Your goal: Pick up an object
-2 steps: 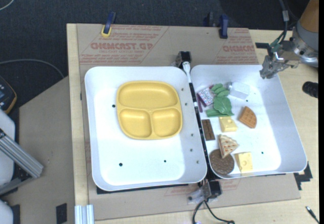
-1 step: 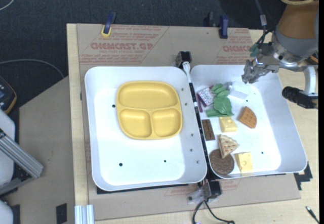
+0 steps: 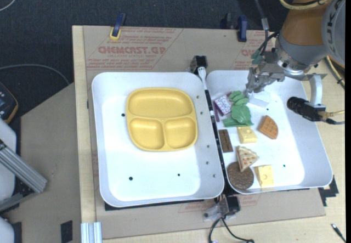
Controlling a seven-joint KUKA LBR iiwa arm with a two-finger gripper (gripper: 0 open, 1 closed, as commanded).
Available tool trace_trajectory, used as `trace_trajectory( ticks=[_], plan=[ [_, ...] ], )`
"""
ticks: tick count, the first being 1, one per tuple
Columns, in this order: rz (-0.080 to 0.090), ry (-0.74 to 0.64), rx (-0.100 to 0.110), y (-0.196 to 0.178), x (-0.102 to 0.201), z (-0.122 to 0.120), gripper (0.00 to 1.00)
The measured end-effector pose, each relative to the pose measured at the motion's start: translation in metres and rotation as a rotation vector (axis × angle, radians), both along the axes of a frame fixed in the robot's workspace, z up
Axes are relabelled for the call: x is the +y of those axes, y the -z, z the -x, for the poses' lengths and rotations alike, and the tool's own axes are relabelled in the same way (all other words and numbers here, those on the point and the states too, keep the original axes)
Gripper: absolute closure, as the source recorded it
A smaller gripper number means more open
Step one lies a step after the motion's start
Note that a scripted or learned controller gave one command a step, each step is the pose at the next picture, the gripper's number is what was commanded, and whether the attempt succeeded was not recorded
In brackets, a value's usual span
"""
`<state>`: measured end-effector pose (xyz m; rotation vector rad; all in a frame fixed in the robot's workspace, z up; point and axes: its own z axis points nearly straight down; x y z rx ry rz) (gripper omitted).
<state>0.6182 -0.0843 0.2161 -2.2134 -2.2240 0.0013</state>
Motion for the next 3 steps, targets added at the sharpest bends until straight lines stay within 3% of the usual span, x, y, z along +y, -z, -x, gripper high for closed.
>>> trace_trajectory(
  ticks=[1,2,3],
  plan=[
    [0.0,-0.002,-0.007,-0.01,0.057,-0.01,1.0],
    [0.0,0.0,0.0,-0.004,0.111,0.002,1.0],
    [0.002,0.002,-0.005,0.001,0.147,-0.005,1.0]
  ],
)
